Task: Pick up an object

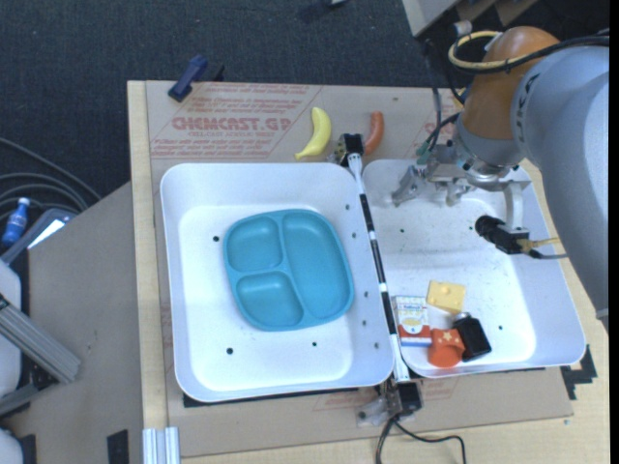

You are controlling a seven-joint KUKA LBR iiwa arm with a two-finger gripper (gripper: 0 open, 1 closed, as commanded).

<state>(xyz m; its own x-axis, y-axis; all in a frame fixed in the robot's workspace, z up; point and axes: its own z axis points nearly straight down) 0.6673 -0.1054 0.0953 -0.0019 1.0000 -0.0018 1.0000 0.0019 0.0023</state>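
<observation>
The worktop [232, 114] carries two white bins. The left bin [193, 336] holds a blue divided plate [287, 269]. The arm [542, 85] reaches over the right bin [551, 327], its claw [432, 184] at that bin's twelve o'clock edge; whether it is wide or narrow, I cannot tell. Well apart, toward six o'clock from the claw, lie a yellow block [446, 296], a small carton [412, 317], a black piece [473, 337] and an orange piece [445, 348]. A banana [315, 133] lies beyond the bins.
</observation>
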